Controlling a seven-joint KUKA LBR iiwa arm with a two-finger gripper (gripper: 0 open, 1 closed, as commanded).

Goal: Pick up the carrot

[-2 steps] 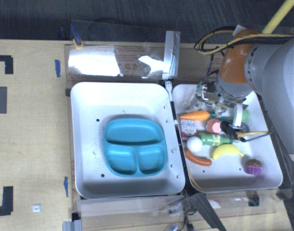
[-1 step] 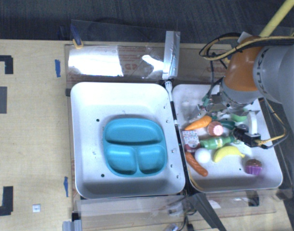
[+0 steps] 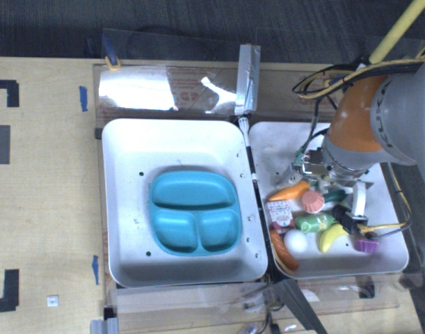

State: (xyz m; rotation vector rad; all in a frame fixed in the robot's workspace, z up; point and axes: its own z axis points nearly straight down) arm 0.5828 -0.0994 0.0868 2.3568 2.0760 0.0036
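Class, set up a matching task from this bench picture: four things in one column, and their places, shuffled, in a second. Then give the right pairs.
Things:
1. blue three-compartment plastic tray
2. orange toy carrot
3. white toy egg
4. yellow toy banana

Places:
A. right bin, near its front wall, just right of the egg
B. middle of the left bin
C. right bin, near its front wall, beside the green toy
D. right bin, close to the divider, left of the arm's wrist

Pairs: 1-B, 2-D, 3-C, 4-A

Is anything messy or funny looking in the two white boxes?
Nothing looks broken or spilled. The toy food is just jumbled in the right white bin: the orange carrot lies slanted beside a white egg and yellow banana. The blue divided plate sits slightly crooked in the left bin.
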